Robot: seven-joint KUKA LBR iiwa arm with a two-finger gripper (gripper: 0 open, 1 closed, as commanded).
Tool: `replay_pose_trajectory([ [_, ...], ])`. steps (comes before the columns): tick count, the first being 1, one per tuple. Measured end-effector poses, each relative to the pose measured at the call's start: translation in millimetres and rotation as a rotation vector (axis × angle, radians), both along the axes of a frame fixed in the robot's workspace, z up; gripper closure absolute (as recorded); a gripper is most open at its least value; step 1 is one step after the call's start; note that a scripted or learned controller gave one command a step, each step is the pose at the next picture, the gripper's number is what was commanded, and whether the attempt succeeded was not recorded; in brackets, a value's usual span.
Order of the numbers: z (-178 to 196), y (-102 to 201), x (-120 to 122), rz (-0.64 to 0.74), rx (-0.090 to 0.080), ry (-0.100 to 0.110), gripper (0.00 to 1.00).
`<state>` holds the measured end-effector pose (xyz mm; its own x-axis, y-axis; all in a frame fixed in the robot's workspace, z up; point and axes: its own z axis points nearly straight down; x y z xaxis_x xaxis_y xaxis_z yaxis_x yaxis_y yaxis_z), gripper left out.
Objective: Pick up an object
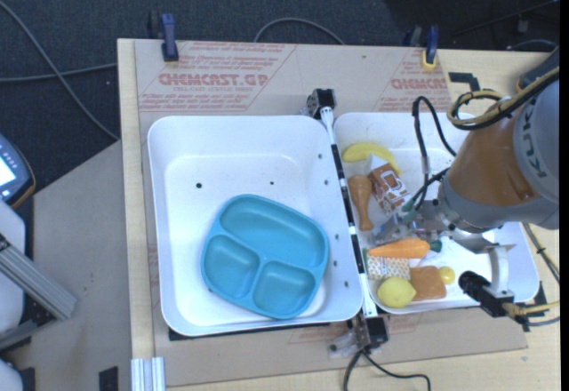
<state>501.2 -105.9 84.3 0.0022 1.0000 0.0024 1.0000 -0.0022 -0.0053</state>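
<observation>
Arm (498, 176): I see it reaching in from the right of the frame, over the right bin (524, 278).
Gripper (416, 222): low among the food items at centre right; I cannot tell its grip.
Carrot (398, 249): just below the gripper.
Lemon (396, 292): lower corner of the right bin.
Banana (367, 152): upper part of that bin.
Blue plate (263, 254): left bin (178, 149), lower centre.

We see a smooth, slightly glossy blue plastic tray (264, 254) in the left bin (169, 203), itself matt white plastic, on a paper-covered board (222, 83).
</observation>
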Motion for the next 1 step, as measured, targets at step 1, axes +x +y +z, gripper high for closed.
replay_pose_trajectory([
  [1, 0.6, 12.7, 74.4, 0.007, -0.004, -0.012, 0.0],
])
